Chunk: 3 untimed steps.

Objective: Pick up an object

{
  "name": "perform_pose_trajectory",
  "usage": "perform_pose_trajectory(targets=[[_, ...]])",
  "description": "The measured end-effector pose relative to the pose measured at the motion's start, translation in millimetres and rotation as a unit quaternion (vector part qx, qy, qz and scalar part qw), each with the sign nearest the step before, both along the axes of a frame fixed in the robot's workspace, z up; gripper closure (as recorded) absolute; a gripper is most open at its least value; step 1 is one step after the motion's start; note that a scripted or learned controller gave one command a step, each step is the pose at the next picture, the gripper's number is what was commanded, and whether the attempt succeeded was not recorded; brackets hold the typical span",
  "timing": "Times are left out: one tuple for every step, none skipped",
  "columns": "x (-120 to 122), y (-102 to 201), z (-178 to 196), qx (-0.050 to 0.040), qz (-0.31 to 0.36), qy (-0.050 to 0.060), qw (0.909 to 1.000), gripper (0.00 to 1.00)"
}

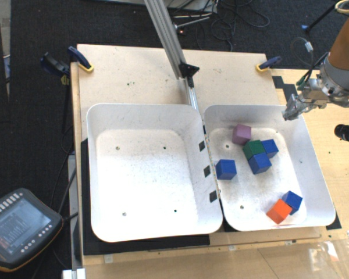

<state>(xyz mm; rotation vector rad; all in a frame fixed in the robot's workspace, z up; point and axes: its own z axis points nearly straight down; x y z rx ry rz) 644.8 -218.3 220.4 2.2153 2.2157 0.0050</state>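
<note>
The right bin (314, 173) holds several blocks. A pale purple block (241, 133) lies near its back. Just in front of it a green block (253, 149) touches two blue blocks (260, 162), one at its right and one at its front. Another blue block (225, 169) sits alone near the divider. At the front right an orange block (278, 211) rests against a blue block (292, 201). My gripper (291, 108) hangs over the bin's back right rim, above and to the right of the blocks, with nothing seen in it.
The left bin (104, 127) lies beside the right one. A slanted metal pole (168, 36) crosses the back of the bench. Blue and yellow clamps (80, 60) sit at the bench's back corners. A teach pendant (17, 228) lies at the lower left.
</note>
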Motion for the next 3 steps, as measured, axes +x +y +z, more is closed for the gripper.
perform_pose_trajectory(targets=[[11.6,-0.3,51.7,0.0003,0.001,0.000,1.0000,1.00],[14.0,53.0,52.4,0.0023,0.003,0.004,1.0000,1.00],[0.9,110.2,38.0,0.0029,0.004,0.005,1.0000,1.00]])
